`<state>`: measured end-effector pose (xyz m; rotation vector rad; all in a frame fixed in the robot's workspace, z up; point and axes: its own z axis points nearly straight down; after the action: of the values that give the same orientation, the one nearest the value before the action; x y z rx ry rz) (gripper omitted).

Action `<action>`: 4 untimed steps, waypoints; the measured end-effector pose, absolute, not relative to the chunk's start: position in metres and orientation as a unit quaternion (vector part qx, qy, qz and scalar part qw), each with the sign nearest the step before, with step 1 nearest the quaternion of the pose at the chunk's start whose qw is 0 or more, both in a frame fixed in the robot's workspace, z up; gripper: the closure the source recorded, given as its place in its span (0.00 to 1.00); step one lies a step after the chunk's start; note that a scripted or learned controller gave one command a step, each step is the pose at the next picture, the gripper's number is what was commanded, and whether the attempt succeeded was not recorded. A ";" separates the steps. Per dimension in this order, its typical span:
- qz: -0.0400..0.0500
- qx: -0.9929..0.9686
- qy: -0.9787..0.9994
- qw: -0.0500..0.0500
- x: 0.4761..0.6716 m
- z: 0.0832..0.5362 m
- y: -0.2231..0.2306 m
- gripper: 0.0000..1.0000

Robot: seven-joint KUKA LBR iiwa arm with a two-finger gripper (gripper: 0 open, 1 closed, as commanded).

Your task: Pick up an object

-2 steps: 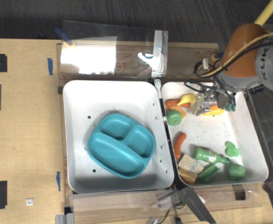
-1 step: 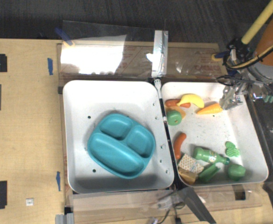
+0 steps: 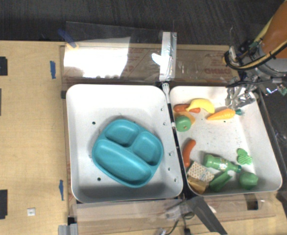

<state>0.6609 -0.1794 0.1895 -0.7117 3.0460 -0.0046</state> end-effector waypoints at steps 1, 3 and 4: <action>-0.002 -0.364 0.932 0.006 0.669 0.191 -0.184 1.00; -0.007 -0.286 0.958 0.016 0.676 0.112 -0.158 0.00; 0.000 -0.279 0.960 0.005 0.647 0.088 -0.086 0.00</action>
<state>0.6466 -0.0864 0.0884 -0.8724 3.0076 0.0006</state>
